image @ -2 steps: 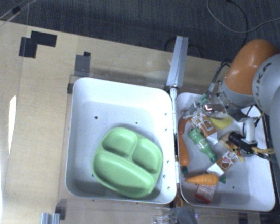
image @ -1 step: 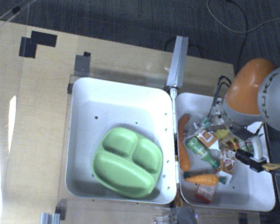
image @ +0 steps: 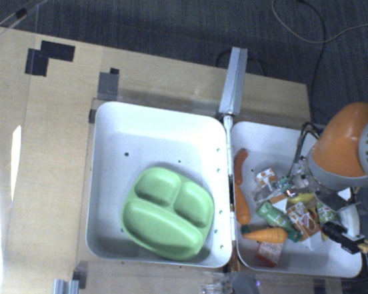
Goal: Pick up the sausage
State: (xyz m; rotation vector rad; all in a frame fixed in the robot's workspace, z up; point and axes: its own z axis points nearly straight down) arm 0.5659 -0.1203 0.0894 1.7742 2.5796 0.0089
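- The sausage [image: 239, 165] is the long reddish-brown thing in the right bin [image: 266, 137]. It lies close beside the wall that splits the two bins, and it points up and down the picture.
- Just below the sausage, along the same wall, lies an orange piece [image: 241, 208] (maybe a toy pepper or carrot bit). Its top end nearly touches the sausage.
- A carrot [image: 264, 234] lies across the bin lower down, and a heap of small packets [image: 293, 208] sits to the right, a little apart from the sausage.
- The left bin [image: 107, 166] holds a green tray [image: 169, 211] with three parts. It has nothing to do with this job.
- The arm [image: 348, 148] hangs over the right side of the right bin, above the packets. The pincer is hidden under it, so I cannot tell how it stands.
- To do the step well, I think the arm should slide toward the middle wall and come down over the sausage's upper half, away from the orange piece.
- The pincer should squeeze across the thin way, and the wall leaves little room there, so going slowly is wise.
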